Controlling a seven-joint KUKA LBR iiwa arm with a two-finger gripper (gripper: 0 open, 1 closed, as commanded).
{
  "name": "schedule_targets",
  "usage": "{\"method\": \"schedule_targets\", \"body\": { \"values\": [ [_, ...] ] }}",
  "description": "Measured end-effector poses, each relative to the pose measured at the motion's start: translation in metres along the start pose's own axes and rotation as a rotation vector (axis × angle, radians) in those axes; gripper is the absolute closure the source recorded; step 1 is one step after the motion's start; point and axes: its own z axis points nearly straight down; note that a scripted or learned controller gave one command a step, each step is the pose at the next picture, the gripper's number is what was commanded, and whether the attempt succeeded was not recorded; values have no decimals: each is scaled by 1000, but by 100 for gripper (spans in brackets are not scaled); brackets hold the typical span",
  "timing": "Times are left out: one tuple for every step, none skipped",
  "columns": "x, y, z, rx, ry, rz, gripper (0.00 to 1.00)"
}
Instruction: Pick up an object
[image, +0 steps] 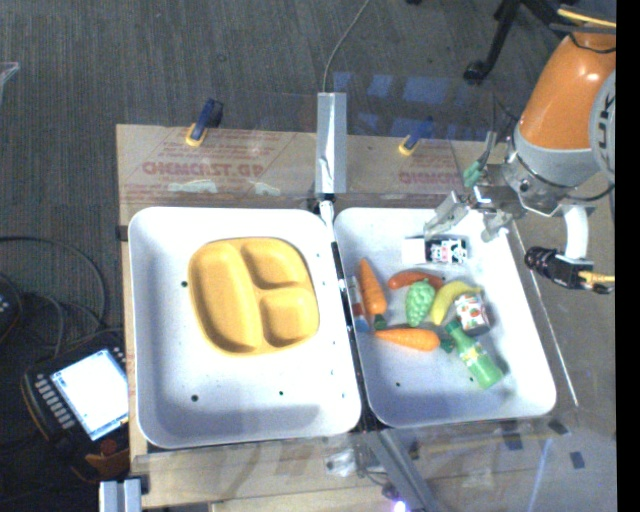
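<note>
- Toy food is what's up for grabs, all bunched in the middle of the right white plastic bin (530, 395).
- Far end of the pile: a small black-and-white carton (447, 250) with a cow-spot look, sitting just below the gripper.
- Two orange plastic carrots: one (372, 289) runs near-to-far along the left side of the bunch, the other (407, 339) lies crosswise at the near side.
- Between them, a bumpy green plastic piece (420, 302), maybe grapes, touching a yellow plastic banana (451, 299) on its right.
- A red plastic pepper-ish thing (413, 279) lies just on the far side of the green one.
- Small white box with red print (471, 314) sits to the right of the banana, and a green plastic bottle (477, 362) lies tilted on the near-right of the heap.
- Two-finger gripper (470, 205) hangs over the far part of the right bin, just above the carton. Can't tell how wide its fingers are, and I see nothing between them.
- Left white plastic bin (160, 400) holds a yellow plastic divided tray (255, 293) with three compartments, roughly centred.
- Brown cardboard sheet (210, 170) lies under the far edges of both bins.
</note>
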Motion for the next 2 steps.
{"method": "schedule_targets", "body": {
  "values": [
    [-15, -25, 117, 2, -1, 168, 0],
    [-31, -68, 164, -4, 5, 62, 0]
  ]
}}
